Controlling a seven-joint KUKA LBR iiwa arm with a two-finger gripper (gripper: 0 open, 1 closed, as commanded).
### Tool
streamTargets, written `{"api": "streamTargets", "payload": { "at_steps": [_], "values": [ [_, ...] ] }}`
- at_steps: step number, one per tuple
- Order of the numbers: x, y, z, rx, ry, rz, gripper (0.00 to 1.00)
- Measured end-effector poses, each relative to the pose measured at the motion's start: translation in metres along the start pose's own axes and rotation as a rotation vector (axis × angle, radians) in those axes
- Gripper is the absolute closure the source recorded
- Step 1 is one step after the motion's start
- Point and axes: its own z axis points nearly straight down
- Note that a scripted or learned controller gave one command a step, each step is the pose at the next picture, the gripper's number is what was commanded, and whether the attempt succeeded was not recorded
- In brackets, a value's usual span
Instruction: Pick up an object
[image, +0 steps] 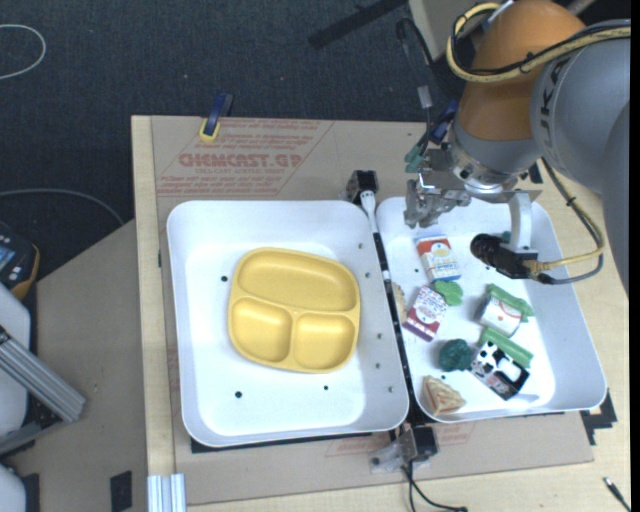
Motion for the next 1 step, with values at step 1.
{"api": "streamTargets", "payload": {
  "at_steps": [1],
  "values": [
    [-0.0137,-0.0141,-0.0061,0.004,0.001,0.003,1.00]
  ]
}}
